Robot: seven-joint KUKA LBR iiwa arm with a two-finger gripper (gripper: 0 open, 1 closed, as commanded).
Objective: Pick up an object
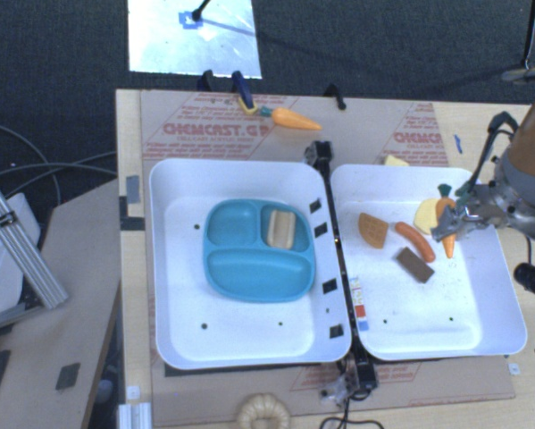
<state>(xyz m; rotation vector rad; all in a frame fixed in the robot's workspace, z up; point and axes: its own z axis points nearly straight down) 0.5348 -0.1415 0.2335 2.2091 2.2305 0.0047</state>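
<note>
In the camera view the gripper (452, 224) hangs over the right bin (481, 338), near its back right corner, right on a small carrot (447, 226) beside a yellow piece (426, 214). I cannot tell how its claw stands. The carrot's long axis runs roughly front to back; a sausage (414, 240) lies just left.

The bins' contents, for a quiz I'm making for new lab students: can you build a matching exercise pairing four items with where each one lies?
Items:
1. blue plate
2. brown block
3. carrot with green top
4. tan bread slice

Places:
A. on the board behind the bins
B. right bin
C. in a compartment of the plate
D. left bin, on its floor

Pairs: 1-D, 2-B, 3-A, 4-C
</note>
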